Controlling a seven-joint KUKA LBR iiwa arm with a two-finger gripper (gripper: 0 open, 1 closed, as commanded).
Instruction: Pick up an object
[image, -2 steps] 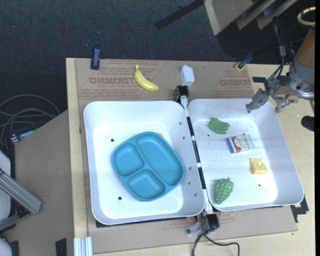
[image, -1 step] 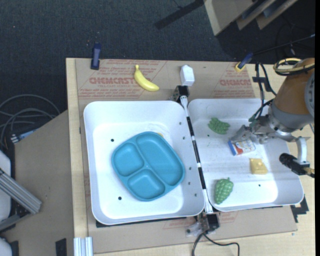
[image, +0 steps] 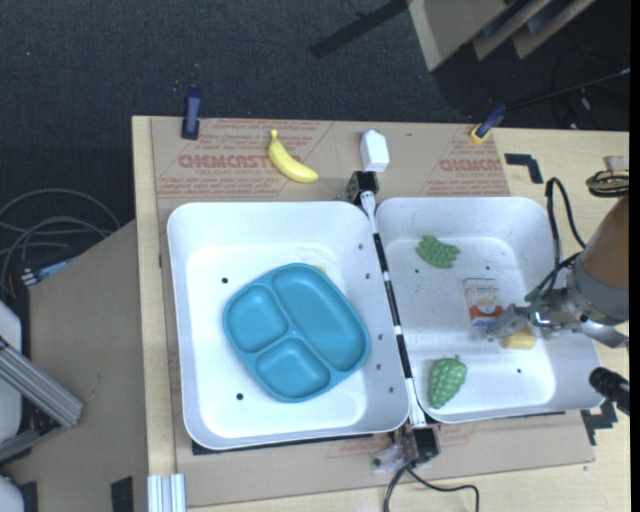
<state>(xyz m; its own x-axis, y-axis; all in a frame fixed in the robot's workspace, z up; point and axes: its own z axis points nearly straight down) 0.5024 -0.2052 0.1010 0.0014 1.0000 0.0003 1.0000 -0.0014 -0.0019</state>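
Cardboard bench (image: 240, 160), perhaps printed "CHEMCAST"

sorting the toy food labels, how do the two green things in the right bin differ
The upper green piece is flatter, darker and leaf-like; the lower green piece is paler, bumpier and rounder, like a bunch of grapes. The upper one lies near the right bin's back wall, well away from the gripper; the lower one lies near the front wall, below the gripper. Both are green, lie loose on the bin floor, and neither is held.

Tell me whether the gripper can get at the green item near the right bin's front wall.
Probably yes: the green item lies in the open, apart from the gripper and the yellow piece.
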